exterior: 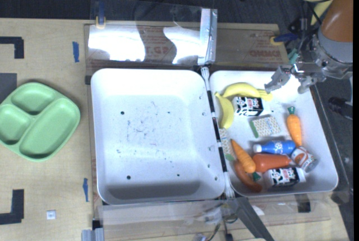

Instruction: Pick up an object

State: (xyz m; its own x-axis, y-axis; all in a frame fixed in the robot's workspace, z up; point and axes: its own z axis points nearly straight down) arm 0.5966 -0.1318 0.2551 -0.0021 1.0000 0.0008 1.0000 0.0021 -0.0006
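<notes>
Gripper (290, 78) hangs over the back edge of the right bin (324, 139), fingers spread apart with nothing between them. Banana (231, 101) sits just left of it near the bin's back-left corner, touching a small black-and-white carton (248, 105). Further forward there's a carrot (294, 128) and a blue-capped bottle (275, 148). Green divided plate (37, 120) rests on the bench, well apart, left of the left bin (148, 128)

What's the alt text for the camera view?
The gripper hovers over the right bin's far edge, fingers open, holding nothing. That bin holds a banana, carrots, bottles and small cartons. A green tray sits left of the left bin.
</notes>
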